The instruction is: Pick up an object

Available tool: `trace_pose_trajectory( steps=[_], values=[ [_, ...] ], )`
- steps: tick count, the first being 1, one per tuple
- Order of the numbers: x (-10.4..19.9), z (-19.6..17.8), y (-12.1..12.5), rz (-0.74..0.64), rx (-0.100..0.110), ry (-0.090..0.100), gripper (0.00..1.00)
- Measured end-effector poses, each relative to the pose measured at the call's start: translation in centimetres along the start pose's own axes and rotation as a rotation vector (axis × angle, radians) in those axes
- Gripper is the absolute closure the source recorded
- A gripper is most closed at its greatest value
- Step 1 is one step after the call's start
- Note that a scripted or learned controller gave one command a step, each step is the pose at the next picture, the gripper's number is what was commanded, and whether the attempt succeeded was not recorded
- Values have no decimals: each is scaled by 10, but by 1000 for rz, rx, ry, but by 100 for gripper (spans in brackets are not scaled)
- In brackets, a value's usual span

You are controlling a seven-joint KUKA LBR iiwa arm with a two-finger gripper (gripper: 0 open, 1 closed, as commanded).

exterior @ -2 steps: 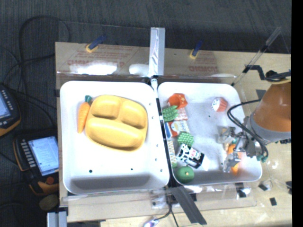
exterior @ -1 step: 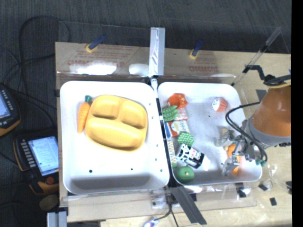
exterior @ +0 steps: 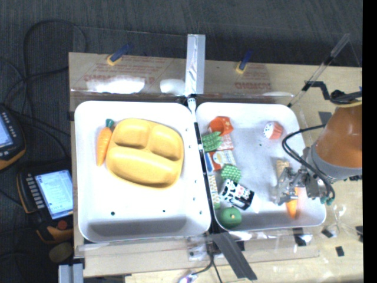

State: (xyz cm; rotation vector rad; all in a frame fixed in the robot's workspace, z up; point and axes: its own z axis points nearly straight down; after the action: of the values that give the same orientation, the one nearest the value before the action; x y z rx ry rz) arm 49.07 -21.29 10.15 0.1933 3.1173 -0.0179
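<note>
My gripper (exterior: 291, 188) is low over the front right part of the right bin (exterior: 259, 114), under the orange wrist band. A small orange object (exterior: 292, 207) lies right at its tip, touching or nearly touching it; whether it is gripped is unclear. Other items sit in the same bin: a white and red ball (exterior: 271, 130) at the back, a red-orange piece (exterior: 221, 124), a green striped piece (exterior: 211, 140), a red and white packet (exterior: 222, 158), a green dotted piece (exterior: 231, 173), a black and white block (exterior: 237, 194) and a green apple (exterior: 230, 217).
The left bin (exterior: 88, 217) holds a large yellow divided tray (exterior: 144, 152) and a carrot (exterior: 103, 143) at its left. A ridge (exterior: 200, 170) separates the bins. Most right-bin items crowd along its left wall. Handheld devices (exterior: 53, 193) lie off the bench to the left.
</note>
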Motion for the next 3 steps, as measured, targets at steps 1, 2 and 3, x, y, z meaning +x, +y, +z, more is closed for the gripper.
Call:
trace_pose_trajectory(
  steps=[1, 2, 3],
  values=[
    [-66, 10, 45, 49, -7, 4, 100],
    [-27, -4, -7, -661, -16, 12, 100],
    [-30, -5, -1, -667, -20, 5, 0]
  ],
)
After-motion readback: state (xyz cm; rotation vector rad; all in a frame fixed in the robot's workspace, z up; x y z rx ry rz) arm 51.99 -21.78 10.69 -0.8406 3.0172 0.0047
